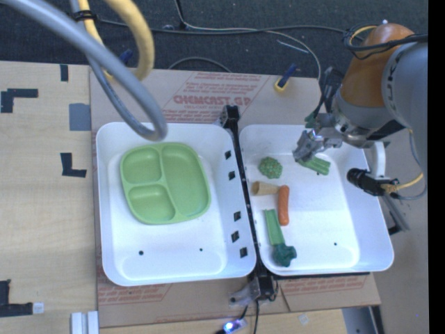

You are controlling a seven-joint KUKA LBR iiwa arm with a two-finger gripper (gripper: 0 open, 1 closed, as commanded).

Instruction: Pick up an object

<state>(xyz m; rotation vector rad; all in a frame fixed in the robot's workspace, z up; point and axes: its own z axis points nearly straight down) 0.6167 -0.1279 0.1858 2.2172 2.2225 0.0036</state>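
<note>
Green stalk-shaped toy [318,165] is the item under the gripper [308,152]; it lies in the right bin [361,245], near that bin's upper edge and to the right of the broccoli floret [270,167]. The gripper sits directly over the stalk's left end, apparently touching or just above it. Whether the pincer is released, clenched or grasping cannot be told: the tips merge with the piece and no gap is resolved, so no hold is recorded. Other contents of the right bin, placed from the broccoli floret: a small tan piece [263,187] just below it; an orange carrot [284,204] below and slightly right; a long green vegetable [277,237] further below, towards the bin's lower edge. All are well apart from the stalk, so interference is judged unlikely. The left bin [115,256] holds a green divided plate [165,183], remote from the work. Recommendations, as judgement: straddle the stalk across its narrow width, not along its length; centre on its middle rather than its end, since an end grip would likely let it pivot or slip out; close fully before lifting, then rise straight up. The stalk lies near the bin's upper wall, so a slanted approach may risk a fingertip striking the rim.
</note>
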